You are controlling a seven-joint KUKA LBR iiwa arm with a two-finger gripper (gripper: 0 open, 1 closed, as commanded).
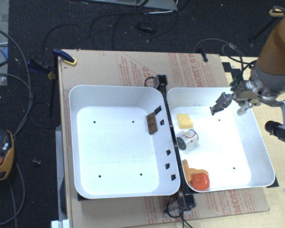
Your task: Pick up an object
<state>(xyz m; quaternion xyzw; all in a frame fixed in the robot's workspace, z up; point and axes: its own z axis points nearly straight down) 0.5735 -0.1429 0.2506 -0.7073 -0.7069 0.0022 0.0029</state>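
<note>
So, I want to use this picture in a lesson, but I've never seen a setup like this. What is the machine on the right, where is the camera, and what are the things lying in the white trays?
The picture is taken by one fixed camera above a bench, looking down at a slant. On the right you see a robot arm, grey with an orange band, reaching in over the bench. At its end is a two-finger gripper, its "hand", hanging above the right bin. Nothing shows between its fingers.

Two shallow white bins sit side by side on a brown board. The left bin has a small dark brown block near its right wall. The right bin holds a yellow block, a small white cup-like object on its side, and an orange-red item in the near corner. The arm's job is to pick one up.
</note>
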